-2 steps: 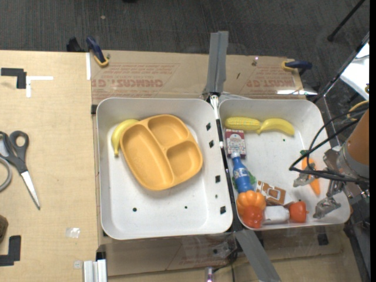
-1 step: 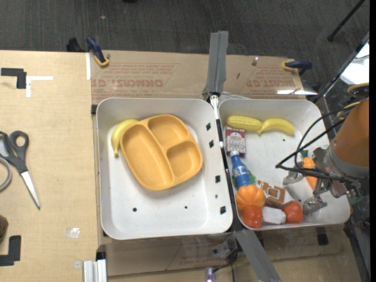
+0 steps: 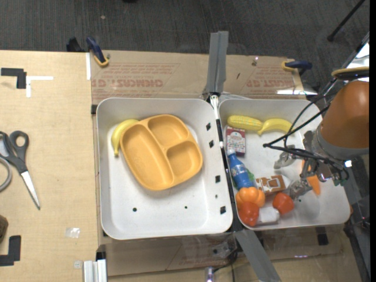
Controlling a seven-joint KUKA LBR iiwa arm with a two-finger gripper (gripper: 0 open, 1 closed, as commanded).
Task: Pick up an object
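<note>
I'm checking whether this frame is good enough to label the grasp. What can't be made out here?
- Gripper, camera view: the arm's orange band and cables overlap it, so its grip is unclear.
- Small orange thing by the gripper: too small to identify.
- Banana in the left bin: the yellow divided plate covers part of it.
- Label on the red-and-white box: too small to read.
</note>
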